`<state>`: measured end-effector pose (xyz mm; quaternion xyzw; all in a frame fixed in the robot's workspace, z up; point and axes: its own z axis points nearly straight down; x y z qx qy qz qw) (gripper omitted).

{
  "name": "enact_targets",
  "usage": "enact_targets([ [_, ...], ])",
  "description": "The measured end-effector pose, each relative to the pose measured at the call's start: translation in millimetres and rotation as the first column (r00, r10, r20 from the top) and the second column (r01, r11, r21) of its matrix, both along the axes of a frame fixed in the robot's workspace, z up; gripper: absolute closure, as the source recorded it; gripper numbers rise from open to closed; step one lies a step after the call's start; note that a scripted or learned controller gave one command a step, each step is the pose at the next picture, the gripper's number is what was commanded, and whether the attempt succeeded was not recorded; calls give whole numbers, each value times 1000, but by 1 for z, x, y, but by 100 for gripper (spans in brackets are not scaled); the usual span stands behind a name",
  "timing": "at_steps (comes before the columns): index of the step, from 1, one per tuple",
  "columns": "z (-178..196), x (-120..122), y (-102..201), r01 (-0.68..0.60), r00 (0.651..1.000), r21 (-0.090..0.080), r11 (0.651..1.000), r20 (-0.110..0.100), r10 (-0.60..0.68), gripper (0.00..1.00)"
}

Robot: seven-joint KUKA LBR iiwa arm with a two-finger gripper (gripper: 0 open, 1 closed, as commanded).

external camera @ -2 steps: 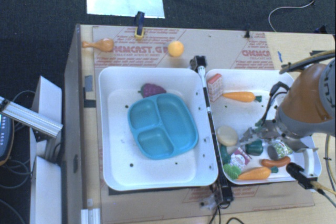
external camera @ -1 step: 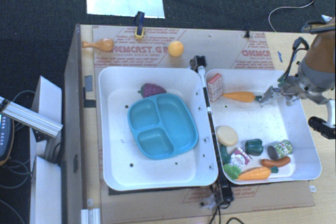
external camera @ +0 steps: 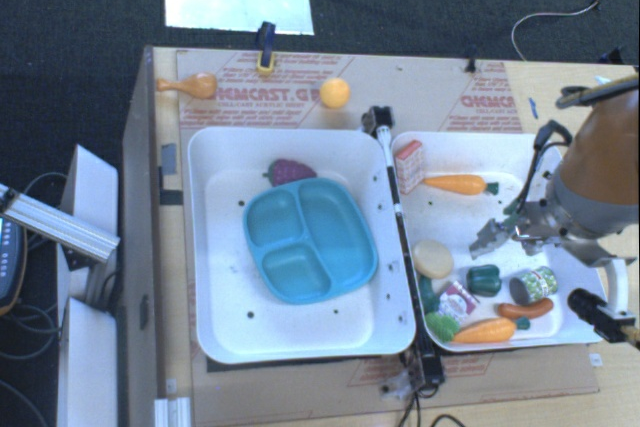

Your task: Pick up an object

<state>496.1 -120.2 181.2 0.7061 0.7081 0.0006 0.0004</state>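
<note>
- Gripper (external camera: 492, 237) low over the right bin (external camera: 500, 147), mid-bin, arm (external camera: 600, 177) coming in from the right.
- Fingers' state: cannot tell at this resolution; nothing seen between them, so no grasp claimed.
- Candidate objects all in the right bin: green pepper (external camera: 484, 279) just below the gripper, round cream disc (external camera: 434, 259) to its left, upper carrot (external camera: 456, 183) near the back wall, milk carton (external camera: 408, 165) at the back-left corner.
- Front edge crowded: lower carrot (external camera: 484, 331), sausage (external camera: 524, 310), small can (external camera: 540, 282), red-white packet (external camera: 458, 300), all touching or nearly so.
- Left bin (external camera: 225, 245) carries the blue divided plate (external camera: 310, 240) and a purple item (external camera: 292, 171) behind it; well apart from the gripper.
- Judged risks:
  - Gripper over bare floor between pepper and disc; straight descent likely closes on nothing.
  - Offset toward the pepper could nudge it into the front cluster instead of pinching it.
  - Disc is flat and wide; probable slip off.
  - Clutter at the front invites a double contact or a jam against the bin wall.
</note>
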Motion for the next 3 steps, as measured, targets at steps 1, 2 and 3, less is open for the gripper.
enact_targets([
  [1,-83,-7,-2,1,1000,0,1000,7,-1,0],
  [2,-75,-8,-3,0,1000,0,1000,2,0,100],
  [3,3,20,85,-1,1000,1,1000,1,1,100],
])
